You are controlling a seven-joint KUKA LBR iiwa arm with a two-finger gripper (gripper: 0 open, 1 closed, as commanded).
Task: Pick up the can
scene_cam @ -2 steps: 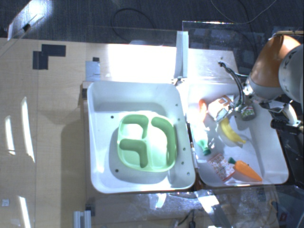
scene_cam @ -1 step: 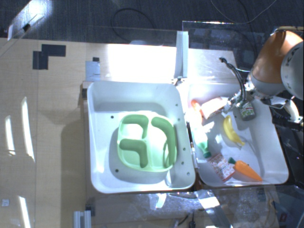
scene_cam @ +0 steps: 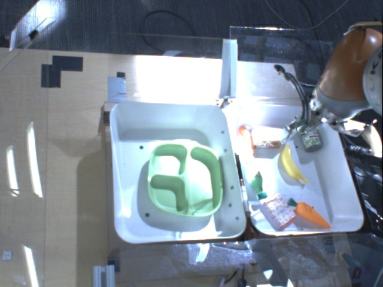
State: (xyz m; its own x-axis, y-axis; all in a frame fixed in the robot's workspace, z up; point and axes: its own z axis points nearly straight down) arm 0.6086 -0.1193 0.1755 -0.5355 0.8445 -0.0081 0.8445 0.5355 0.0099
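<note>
I see a pale green divided tray [scene_cam: 182, 181] sitting in the left bin [scene_cam: 122, 160], taking up most of its floor. In the right bin [scene_cam: 347, 187], a banana [scene_cam: 291, 165] lies near the middle, with a carrot [scene_cam: 311, 215] toward the near corner and a small red-and-white packet [scene_cam: 277, 211] just beside it. A green piece [scene_cam: 258, 185] rests by the dividing wall, and a small flat packet [scene_cam: 266, 142] lies farther back

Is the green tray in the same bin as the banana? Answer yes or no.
No: the green tray lies in the left bin, the banana in the right bin.
</note>
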